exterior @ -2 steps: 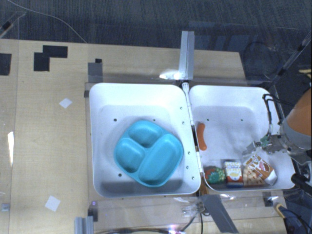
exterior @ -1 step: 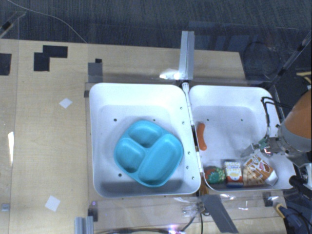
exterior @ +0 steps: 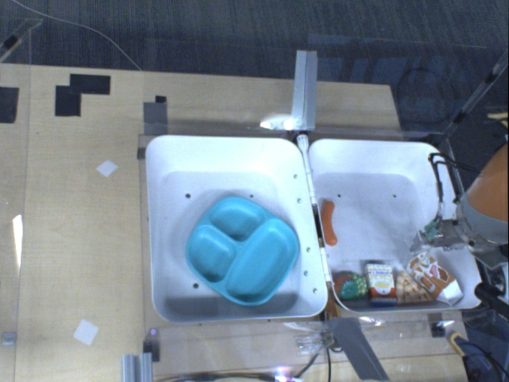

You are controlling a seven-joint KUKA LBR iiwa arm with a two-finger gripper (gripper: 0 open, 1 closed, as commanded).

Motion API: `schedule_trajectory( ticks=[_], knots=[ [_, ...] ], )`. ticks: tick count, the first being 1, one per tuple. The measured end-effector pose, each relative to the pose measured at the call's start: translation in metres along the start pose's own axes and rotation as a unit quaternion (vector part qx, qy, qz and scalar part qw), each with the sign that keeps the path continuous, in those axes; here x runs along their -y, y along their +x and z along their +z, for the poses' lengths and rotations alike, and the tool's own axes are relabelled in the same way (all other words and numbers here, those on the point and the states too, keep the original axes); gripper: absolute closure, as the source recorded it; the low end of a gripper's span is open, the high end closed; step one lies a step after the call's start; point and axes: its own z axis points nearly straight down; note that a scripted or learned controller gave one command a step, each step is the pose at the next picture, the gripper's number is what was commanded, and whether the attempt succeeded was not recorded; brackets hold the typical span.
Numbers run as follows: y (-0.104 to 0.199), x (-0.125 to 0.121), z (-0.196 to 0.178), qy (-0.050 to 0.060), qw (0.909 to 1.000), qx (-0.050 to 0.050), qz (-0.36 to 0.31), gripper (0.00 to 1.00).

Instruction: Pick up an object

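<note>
My pincer point(exterior: 433, 235) is hanging over the right-hand side of the right bin point(exterior: 374, 156), just above a waffle-patterned snack pack point(exterior: 429, 275); I cannot tell how it is set or whether it is gripping anything. My arm point(exterior: 487, 201) is coming in from the right, its orange band showing at the edge.

I am counting four things lying in this bin. The snack pack, tan with a red and white criss-cross print, is sitting in the near right corner. Just beside it to the left a small yellow and green carton point(exterior: 380, 281) is lying, and next to that a dark green and red item point(exterior: 348, 285). An orange sausage-shaped piece point(exterior: 328, 222) is lying apart, against the bin's left wall.

Two white bins are standing side by side on the surface point(exterior: 71, 237). The left bin point(exterior: 227, 153) is holding one teal divided plate point(exterior: 242, 249), three compartments, tilted.
</note>
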Motion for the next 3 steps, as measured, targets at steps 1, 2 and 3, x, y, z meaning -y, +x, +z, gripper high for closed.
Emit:
schedule_trajectory(
  ticks=[1,2,3],
  knots=[
    [0.0,0.0,0.0,0.001,1.0,0.0,0.001,0.0],
    [0.0,0.004,0.012,0.004,0.9986,-0.001,0.053,0.0],
    [-0.001,0.001,0.001,0.001,0.9987,0.0,0.051,1.0]
  ],
)
